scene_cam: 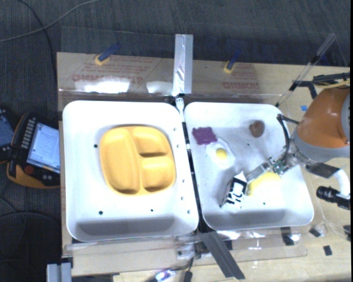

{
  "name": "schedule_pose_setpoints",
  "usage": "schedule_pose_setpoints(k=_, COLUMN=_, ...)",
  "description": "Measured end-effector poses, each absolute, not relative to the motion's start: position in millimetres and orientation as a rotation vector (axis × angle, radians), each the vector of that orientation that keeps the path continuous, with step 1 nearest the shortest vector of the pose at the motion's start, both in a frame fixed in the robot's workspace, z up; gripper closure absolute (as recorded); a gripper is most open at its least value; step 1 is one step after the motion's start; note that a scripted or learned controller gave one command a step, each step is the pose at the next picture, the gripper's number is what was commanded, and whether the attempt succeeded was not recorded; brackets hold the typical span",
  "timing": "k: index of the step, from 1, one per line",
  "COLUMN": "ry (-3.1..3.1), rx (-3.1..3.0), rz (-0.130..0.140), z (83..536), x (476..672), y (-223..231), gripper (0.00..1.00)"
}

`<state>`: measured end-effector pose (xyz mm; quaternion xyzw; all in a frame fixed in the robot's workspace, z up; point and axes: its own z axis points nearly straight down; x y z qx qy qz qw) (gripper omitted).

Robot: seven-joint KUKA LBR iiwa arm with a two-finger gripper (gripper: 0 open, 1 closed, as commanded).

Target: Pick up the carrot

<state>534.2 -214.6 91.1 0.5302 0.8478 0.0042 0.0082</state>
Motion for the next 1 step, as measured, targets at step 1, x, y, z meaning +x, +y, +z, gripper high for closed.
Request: schedule_pose_setpoints(k=1, ry=2.856, rx=1.254, rz=0.002, z=91.2, x=499.0, y=-179.5, gripper=0.00)
